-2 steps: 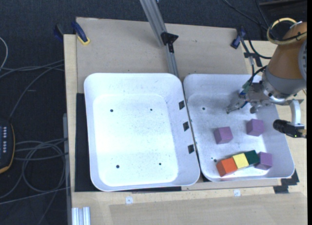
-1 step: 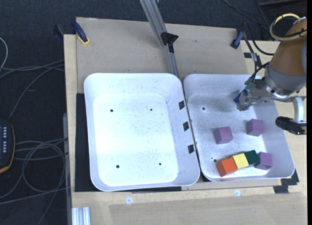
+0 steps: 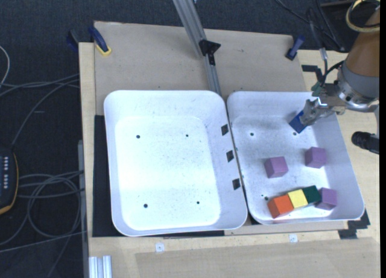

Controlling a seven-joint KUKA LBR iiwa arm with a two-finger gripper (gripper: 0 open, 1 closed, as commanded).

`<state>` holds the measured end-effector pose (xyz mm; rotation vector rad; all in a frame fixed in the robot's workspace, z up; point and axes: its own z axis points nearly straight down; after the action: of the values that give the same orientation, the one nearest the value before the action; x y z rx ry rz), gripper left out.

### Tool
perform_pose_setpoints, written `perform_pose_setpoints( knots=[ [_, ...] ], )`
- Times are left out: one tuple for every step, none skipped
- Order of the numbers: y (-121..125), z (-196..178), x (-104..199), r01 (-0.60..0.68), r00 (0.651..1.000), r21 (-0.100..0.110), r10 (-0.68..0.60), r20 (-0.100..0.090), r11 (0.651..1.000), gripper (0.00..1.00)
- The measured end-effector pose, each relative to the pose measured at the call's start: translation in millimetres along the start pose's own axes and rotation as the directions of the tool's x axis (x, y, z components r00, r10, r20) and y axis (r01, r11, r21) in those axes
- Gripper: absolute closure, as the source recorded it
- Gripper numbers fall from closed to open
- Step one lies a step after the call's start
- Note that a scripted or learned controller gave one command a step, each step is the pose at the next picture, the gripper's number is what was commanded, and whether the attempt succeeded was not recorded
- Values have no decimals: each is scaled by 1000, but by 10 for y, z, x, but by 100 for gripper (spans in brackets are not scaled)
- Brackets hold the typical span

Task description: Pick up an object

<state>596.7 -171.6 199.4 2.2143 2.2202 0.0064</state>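
Gripper (image 3: 310, 111) at about two o'clock in the right bin (image 3: 256, 150), hanging from the grey arm entering at three o'clock. Directly at its seven o'clock, touching or nearly touching its tip: a blue block (image 3: 297, 123), tilted, close to the bin's far wall. Impossible to tell whether the pincer is spread, pressed together or pinching that block; overlap alone proves no grasp.

Elsewhere in the same bin: one purple cube (image 3: 275, 166) near centre, a second purple cube (image 3: 315, 157) at its three o'clock, a third purple cube (image 3: 328, 198) at five o'clock by the rim. Along the near edge at six o'clock, a tight row of orange block (image 3: 280, 205), yellow block (image 3: 297, 199) and green block (image 3: 311, 195), touching one another.

Likely target: the blue block.

Risks, as judged from here:
- Off-centre contact, with the block sitting to one side of the tip and not squarely under it; closing there could flick it away or pinch only a corner.
- Tilt of the block; slipping out on the lift if gripped across slanted faces.
- Nearness to the sloped far wall; a low descent could scrape the wall or wedge the block against it.
- Lifting with nothing held, should the closure miss.
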Motion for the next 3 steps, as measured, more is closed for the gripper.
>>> perform_pose_setpoints(
  knots=[
    [16, -250, 2, -1, 1000, 2, 1, 0, 1000, 100],
    [-108, -247, 419, 2, 1000, 8, -2, -4, 1000, 100],
    [-340, -233, 900, 2, 1000, 10, -2, -4, 1000, 100]
  ],
)
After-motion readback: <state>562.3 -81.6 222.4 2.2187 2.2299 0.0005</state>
